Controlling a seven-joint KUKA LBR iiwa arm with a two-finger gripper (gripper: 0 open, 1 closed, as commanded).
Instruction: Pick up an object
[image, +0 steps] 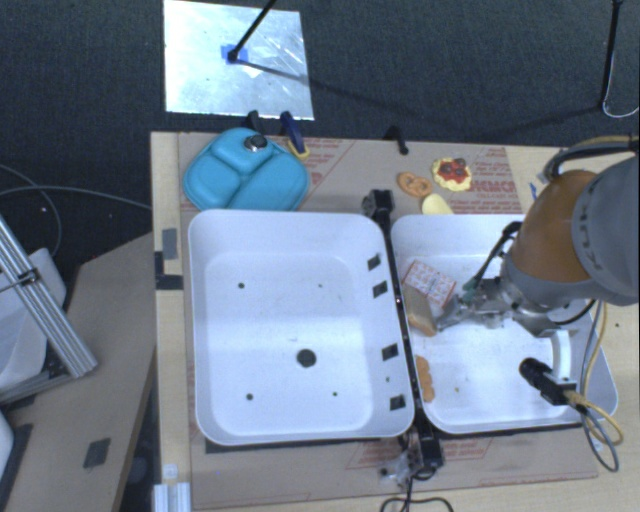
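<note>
Right bin (520, 415) is holding your targets: gripper (447, 312) is reaching low beside the patterned packet (430, 283), prob. for a grab; can't tell its opening.

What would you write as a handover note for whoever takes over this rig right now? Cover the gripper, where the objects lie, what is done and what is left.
Gripper: low in the right bin, near its left wall, beside the tan block. Whether it is open or shut cannot be made out.
Objects: a pink patterned card and the tan block lie close together in the right bin's upper left; an orange piece lies lower down by the divider. The left bin has a small dark spot.
Done: the arm has reached the objects.
Left: nothing visibly lifted; confirm a grasp and raise it.
</note>
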